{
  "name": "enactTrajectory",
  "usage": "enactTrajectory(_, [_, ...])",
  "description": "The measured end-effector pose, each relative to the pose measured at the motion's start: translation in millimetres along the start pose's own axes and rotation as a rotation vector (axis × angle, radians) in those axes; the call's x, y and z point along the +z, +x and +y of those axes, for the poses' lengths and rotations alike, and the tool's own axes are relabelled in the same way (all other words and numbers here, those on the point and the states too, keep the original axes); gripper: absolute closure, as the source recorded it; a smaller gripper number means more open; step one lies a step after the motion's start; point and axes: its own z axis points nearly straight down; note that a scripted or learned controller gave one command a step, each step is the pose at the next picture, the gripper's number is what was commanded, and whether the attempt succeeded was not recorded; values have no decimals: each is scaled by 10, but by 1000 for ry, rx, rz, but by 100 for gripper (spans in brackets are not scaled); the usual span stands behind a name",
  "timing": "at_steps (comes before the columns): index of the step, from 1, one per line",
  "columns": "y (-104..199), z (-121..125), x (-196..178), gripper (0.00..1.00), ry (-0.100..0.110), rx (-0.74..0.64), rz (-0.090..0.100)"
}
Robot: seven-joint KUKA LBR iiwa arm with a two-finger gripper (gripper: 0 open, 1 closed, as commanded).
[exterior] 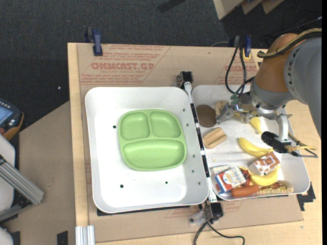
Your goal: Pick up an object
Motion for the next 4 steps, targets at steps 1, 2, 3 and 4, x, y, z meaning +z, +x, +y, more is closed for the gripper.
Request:
enactTrajectory(1, [-321, -553, 3, 0, 12, 11, 2])
enactTrajectory(2, [-297, -518, -104, 100, 5, 7, 0])
enactTrajectory(3, [-297, -522, -97, 0, 6, 7, 1])
enactTrajectory(4, [-277, -904, 7, 0, 12, 8, 3])
